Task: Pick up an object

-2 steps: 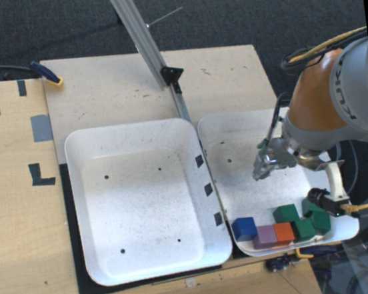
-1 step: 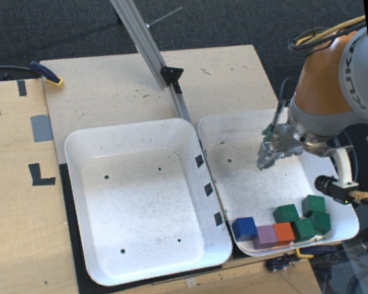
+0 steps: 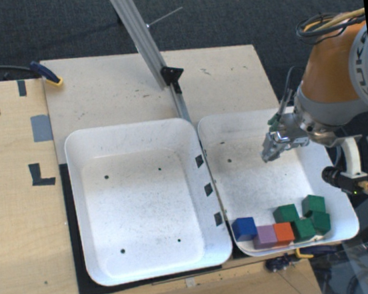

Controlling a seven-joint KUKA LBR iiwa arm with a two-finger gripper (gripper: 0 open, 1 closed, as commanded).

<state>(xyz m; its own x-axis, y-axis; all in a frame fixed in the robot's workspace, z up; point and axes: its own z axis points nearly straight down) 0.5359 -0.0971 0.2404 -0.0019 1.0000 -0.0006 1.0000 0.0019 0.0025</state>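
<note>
Blocks are sitting bunched along the near edge of the right bin (image 3: pixel 249 128): blue block (image 3: pixel 244 228), purple block (image 3: pixel 267 235), orange block (image 3: pixel 284 232), green blocks (image 3: pixel 307 217) touching each other. I'm hovering the gripper (image 3: pixel 273 146) over the bin's upper middle, well apart from them, carrying nothing (can't tell if it's released or clenched). I'm judging the blue block easiest, since its left side is free; I'm planning to come straight down and centre over it. Left bin (image 3: pixel 128 133) is lying beside, both on the table (image 3: pixel 14 185).
</note>
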